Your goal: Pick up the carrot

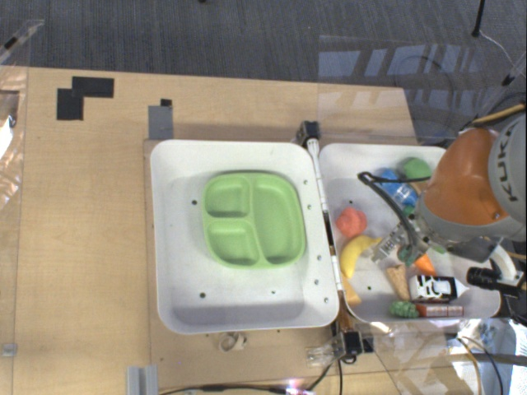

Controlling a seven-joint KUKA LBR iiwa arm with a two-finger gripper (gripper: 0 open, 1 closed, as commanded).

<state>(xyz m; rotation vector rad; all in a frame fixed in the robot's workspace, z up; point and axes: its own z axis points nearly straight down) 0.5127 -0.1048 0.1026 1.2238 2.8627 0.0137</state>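
The carrot [424,263] shows as a small orange tip in the right bin [342,164], poking out from under the arm's grey wrist. My gripper [395,245] hangs low over the middle of that bin, just left of the carrot and right of a yellow banana [354,256]. The wrist and gripper body hide most of the carrot. Nothing is visibly held.
Around the gripper lie a red fruit [352,219], a blue bottle [399,192], a green item [416,169], a tan stick [398,282], a black-and-white box [434,287] and a small green piece [403,309]. The left bin [165,245] holds a green divided plate [251,219].
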